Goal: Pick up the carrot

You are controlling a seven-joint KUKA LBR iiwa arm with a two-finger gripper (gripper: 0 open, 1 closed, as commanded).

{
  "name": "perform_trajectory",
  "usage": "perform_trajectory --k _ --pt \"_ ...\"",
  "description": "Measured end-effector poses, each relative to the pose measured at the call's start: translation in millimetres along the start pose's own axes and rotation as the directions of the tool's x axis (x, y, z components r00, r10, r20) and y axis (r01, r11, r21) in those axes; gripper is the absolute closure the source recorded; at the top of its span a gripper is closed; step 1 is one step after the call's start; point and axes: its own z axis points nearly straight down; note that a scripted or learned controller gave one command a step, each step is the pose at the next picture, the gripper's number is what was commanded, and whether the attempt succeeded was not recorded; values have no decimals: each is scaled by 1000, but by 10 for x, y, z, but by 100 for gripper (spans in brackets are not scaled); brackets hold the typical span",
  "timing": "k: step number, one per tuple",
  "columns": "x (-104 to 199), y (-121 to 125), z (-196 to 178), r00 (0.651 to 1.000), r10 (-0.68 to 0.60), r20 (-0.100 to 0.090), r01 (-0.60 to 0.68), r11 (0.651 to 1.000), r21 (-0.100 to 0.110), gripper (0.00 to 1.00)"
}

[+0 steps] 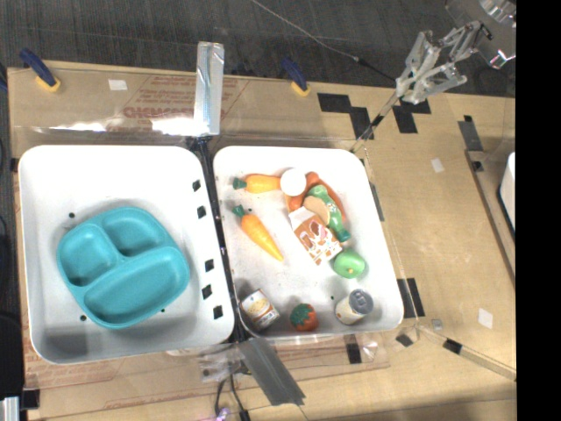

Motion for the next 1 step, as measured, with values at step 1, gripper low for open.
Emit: perform_trajectory --k 1 --pt "3 -1 163 952 -305 1 305 952 1 100"
